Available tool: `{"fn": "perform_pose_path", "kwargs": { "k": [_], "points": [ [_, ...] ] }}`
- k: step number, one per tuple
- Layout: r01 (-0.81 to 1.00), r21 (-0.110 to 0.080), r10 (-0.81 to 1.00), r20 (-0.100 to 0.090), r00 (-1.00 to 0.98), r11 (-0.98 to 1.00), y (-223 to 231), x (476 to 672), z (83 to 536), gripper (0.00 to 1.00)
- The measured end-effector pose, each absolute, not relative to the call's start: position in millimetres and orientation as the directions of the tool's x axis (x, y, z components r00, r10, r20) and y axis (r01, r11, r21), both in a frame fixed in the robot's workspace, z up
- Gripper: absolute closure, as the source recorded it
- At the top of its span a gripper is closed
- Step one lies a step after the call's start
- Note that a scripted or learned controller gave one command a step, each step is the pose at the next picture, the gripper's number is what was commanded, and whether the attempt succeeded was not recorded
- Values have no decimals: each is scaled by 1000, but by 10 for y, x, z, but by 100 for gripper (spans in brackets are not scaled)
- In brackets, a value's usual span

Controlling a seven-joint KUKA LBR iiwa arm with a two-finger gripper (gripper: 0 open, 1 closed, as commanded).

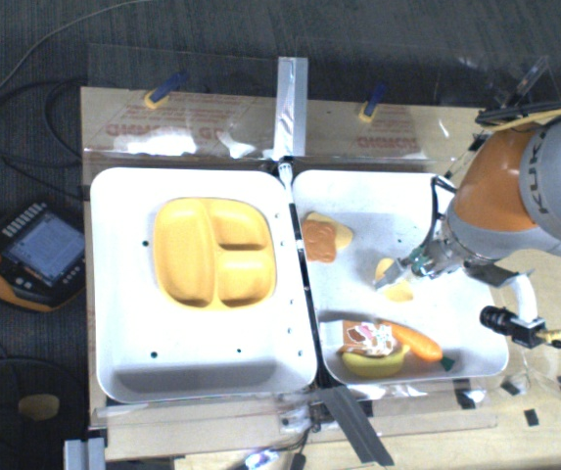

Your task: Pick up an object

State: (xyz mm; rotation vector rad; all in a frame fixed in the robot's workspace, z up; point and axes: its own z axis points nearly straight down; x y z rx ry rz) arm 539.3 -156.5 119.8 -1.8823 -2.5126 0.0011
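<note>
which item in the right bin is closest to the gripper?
The small yellow piece mid-bin, right at the gripper. The toast-like piece sits off by the divider, and the carrot and banana lie along the bin's near edge.

Bright, even overhead light; the two shallow white plastic bins [114, 262] glare slightly, shadows are soft, focus is mildly grainy.

Counts on the worktop [104, 125]

Two white bins: the left bin [123, 360] holds one yellow divided tray [213, 253]; the right bin [476, 355] holds one toast piece [321, 239], one small yellow item [394, 280] (partly hidden), one carrot [419, 343], one banana [373, 362].
</note>
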Motion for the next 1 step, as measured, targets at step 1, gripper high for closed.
{"fn": "perform_pose_path", "kwargs": {
  "k": [1],
  "points": [
    [970, -2, 970, -1, -242, 242, -880, 5372, 2372, 100]
  ]
}}
